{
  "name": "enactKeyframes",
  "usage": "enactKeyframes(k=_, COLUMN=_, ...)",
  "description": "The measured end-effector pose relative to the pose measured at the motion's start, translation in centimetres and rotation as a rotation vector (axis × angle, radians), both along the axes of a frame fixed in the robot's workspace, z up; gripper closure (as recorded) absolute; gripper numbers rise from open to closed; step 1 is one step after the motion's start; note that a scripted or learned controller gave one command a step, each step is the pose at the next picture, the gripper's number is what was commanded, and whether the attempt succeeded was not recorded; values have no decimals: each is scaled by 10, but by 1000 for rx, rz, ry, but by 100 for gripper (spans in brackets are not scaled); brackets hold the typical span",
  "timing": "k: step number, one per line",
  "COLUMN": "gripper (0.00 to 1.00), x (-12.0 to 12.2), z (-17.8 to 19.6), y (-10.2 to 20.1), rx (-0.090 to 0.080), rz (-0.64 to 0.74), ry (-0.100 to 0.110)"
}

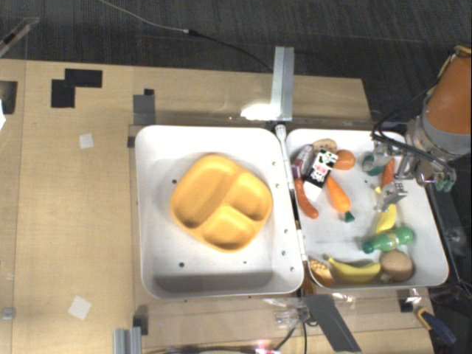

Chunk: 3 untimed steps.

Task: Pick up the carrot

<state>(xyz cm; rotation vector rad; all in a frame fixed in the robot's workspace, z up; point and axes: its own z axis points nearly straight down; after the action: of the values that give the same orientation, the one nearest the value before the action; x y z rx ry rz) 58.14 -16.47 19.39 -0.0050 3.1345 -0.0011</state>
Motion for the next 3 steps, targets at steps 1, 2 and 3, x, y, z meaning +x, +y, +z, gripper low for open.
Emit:
enactKeyframes(k=1, gripper=0, x=16, z=-101, y=42, rx=3, rz=76, ry=5)
enactKeyframes(k=2, gripper=100, x=20, z=-85, y=41, rx=-1, rz=79, ry=-12)
enactKeyframes(k=3, gripper=100, x=4, z=-31, y=76, rx=1, rz=31, ry=-7)
